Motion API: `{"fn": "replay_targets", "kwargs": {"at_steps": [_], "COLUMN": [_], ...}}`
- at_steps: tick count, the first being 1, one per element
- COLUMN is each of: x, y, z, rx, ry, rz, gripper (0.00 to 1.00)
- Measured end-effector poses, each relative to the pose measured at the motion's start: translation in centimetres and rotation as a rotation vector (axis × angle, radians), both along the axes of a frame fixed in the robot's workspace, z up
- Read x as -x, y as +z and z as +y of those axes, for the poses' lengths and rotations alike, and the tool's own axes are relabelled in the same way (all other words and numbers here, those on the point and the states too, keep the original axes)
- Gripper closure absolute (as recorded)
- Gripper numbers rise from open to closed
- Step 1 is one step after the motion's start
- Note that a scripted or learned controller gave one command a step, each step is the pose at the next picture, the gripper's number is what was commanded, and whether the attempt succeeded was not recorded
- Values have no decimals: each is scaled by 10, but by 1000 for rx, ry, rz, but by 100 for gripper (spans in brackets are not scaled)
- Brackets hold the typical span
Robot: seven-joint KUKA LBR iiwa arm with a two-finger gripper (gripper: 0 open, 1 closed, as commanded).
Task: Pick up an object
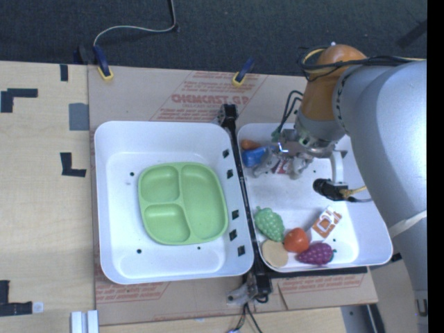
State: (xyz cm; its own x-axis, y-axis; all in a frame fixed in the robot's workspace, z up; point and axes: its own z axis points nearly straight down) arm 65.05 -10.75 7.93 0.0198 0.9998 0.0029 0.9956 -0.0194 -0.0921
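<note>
Arm came in from 3 o'clock, orange band above the wrist, hand (288,164) low over the far end of the right bin (368,238). Fingers were too blurred and cluttered to read; could not tell if they were apart, together or clamped on anything. Blue object (253,155) lay just beside the hand at its 9 o'clock, against the bin's left wall; contact with the fingers could not be made out.

Other items sat at the bin's near end, well apart from the hand toward its 6 o'clock: green bumpy fruit (269,223), red tomato-like piece (296,240) just at its 4 o'clock, tan round piece (275,254) at the bin's near edge, purple grapes (316,254) touching the red piece at its 4 o'clock, small orange-and-white box (327,223) tilted at 1 o'clock from the grapes.

Left bin (118,151) held a green divided plate (183,203), three compartments, lying flat near the middle. Both bins rested on cardboard on the counter (35,186).
</note>
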Motion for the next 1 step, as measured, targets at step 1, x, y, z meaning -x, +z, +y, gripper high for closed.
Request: {"fn": "replay_targets", "kwargs": {"at_steps": [1], "x": [0], "y": [0], "z": [-1], "rx": [-4], "ry": [1], "rz": [1], "gripper": [0]}}
